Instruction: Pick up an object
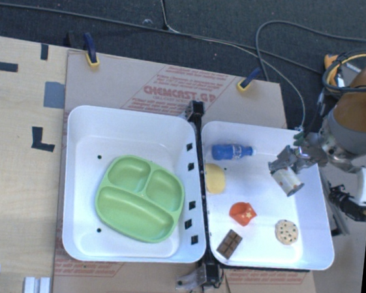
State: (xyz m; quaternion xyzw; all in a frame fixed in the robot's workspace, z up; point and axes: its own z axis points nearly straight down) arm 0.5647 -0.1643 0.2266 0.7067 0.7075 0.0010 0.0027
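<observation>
The gripper [289, 172] hangs over the right shallow white plastic bin [312, 256], near its right wall; I cannot tell how it is set. In this bin, left of the gripper, lies a blue plastic bottle [231, 152]. Below the bottle are a round yellow object [215, 178], a red object [242, 212], a round cookie [285, 232] and a brown chocolate bar [229, 244].

Bins [86, 131] glossy white plastic; green tray [140, 198] smooth matt plastic (moulded); board [176, 89] beneath plain cardboard.
</observation>
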